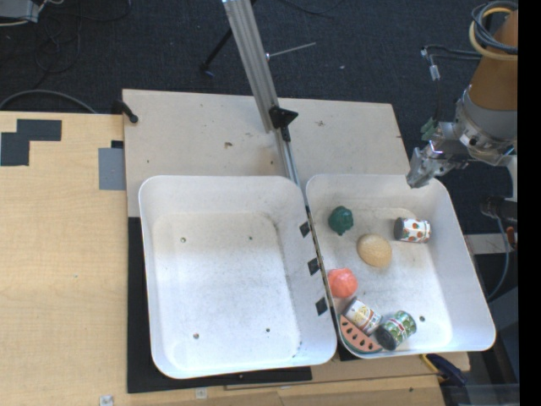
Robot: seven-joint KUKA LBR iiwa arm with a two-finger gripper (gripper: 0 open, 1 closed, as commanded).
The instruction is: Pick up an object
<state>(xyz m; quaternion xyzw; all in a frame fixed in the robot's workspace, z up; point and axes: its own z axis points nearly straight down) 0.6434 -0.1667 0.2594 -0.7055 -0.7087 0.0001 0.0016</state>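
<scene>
Dark carpet and cables are being seen all around the bench, so nothing fancy. From the gripper [420,174] outward: it's being held over the far right corner of the right bin [461,252], nothing gripped as far as can be told, and how wide it's open can't be made out. Closest to it is the small printed can [412,229], lying just below; the tan ball [374,250] and green lump [341,219] are sitting further left. Looks like the approach step; a descent onto one target is being called for next.
</scene>
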